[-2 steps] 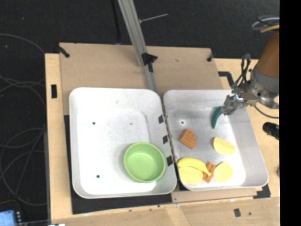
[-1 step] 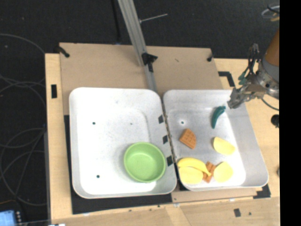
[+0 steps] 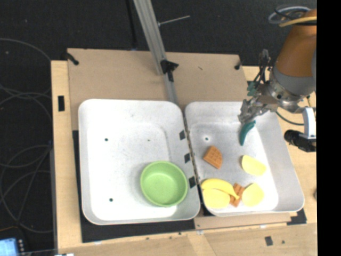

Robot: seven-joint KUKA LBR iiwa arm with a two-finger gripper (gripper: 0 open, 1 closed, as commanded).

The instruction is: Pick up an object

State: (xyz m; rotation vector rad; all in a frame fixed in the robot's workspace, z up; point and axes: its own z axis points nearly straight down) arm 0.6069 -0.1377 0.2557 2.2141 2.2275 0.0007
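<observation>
The gripper hangs over the back part of the right bin, and a small teal thing sticks down from between its fingers. So the gripper is closed on that teal thing, holding it by its top end. The teal thing is long and thin and points down and a little to the left. Its low tip is near the white floor of the bin, but I cannot tell if it is touching the floor or is just above it. It looks light, like a little plastic toy. It may be smooth and a bit slippery, and the hold is only at one end, so I think it could swing or slip out if the arm jerks. A hold nearer its middle would be safer. Other things lie in the same bin, closer to the front: an orange waffle piece near the middle, a yellow piece to its right, and a pile at the front with a yellow banana, a small orange piece and another yellow piece. They all look small, light and hard. A green bowl sits in the front right part of the left bin.
</observation>
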